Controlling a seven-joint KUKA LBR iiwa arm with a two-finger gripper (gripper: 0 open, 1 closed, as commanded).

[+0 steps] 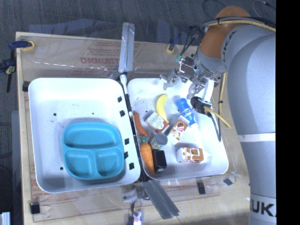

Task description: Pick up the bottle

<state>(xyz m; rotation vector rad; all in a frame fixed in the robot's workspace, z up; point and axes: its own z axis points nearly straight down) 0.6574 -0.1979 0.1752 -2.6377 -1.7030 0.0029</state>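
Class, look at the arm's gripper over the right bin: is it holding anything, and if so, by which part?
Nothing is seen between its fingers. The gripper hangs at the right bin's far end, and the blue bottle lies in the bin just below it, ungrasped.

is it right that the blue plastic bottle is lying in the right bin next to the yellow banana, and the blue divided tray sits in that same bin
Not quite. The camera view shows the blue plastic bottle lying in the right white bin next to the yellow banana, but the blue divided tray sits in the left white bin, not in the same bin.
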